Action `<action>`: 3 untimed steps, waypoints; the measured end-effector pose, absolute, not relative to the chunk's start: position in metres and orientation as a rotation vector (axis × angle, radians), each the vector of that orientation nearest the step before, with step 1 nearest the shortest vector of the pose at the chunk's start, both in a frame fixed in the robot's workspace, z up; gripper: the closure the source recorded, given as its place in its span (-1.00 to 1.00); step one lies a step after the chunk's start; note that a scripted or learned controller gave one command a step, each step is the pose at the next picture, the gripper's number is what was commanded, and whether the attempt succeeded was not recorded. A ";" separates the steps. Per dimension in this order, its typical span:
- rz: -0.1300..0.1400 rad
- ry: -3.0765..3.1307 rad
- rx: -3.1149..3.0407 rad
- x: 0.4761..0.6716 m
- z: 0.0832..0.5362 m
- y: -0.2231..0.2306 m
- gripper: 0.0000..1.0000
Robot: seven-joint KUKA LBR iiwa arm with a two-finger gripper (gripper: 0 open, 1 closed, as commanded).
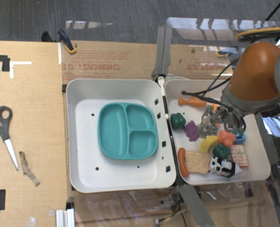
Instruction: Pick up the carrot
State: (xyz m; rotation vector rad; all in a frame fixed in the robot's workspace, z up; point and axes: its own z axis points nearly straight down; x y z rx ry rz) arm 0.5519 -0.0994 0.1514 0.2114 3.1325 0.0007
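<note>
- Camera view is showing my gripper (211, 122) hanging low inside the right bin (258, 174), over a crowded patch of toy food; I cannot tell its state, because my own wrist and cables are covering it.
- The carrot (193, 102) is lying flat near the bin's far wall, orange, pointing left to right, just beyond where I am hovering and apart from me.
- I am judging the main risk to be closing on the wrong item: the purple grapes (192, 130), the yellow piece (207, 143) and the orange-pink piece (226, 138) are all sitting nearer to me than the carrot is.
- The green vegetable (178, 121) is lying close to the carrot's left end, so a sloppy approach is likely to nudge it or get it caught alongside.
- The carrot is resting near the wall and looks thin, so a grasp across its tip is likely to slip off or push it against the rim.
- A dark cable is crossing over the carrot's right part, so I am unable to see how far that end runs.
- My orange band (256, 72) and wrist are blocking the bin's far right corner.
- The teal divided plate (128, 131) is sitting alone in the left bin (78, 174), well apart.
</note>
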 end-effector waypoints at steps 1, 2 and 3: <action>0.000 3.137 0.007 0.582 0.272 -0.094 1.00; 0.001 3.139 0.138 0.478 0.165 -0.144 1.00; 0.001 3.139 0.137 0.478 0.165 -0.144 -1.00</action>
